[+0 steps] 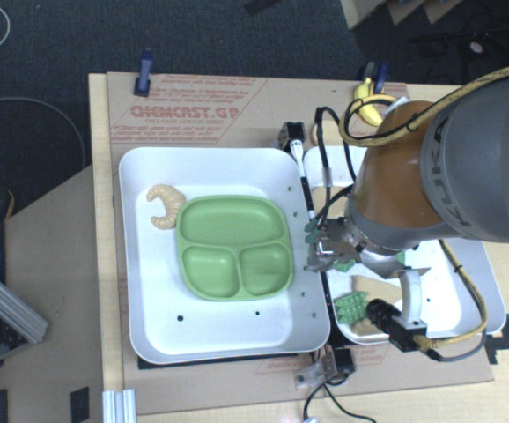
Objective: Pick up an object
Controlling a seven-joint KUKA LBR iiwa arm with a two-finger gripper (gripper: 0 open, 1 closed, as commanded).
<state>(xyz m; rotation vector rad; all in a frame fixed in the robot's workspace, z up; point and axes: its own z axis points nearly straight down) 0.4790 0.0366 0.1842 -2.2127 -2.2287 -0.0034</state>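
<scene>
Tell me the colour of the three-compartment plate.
The plate is pale green, clearest in the camera view.

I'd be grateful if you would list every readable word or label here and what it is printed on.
"CHEMCAST G P": large red print on the brown board behind the left bin; the last letters are uncertain.
Small red lines above and below it: too blurred to read.
Faint red print at the board's near edge: too blurred to read.

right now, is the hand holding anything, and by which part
Cannot tell: the arm mostly covers the hand over the right bin. A small green object lies close by.
</scene>
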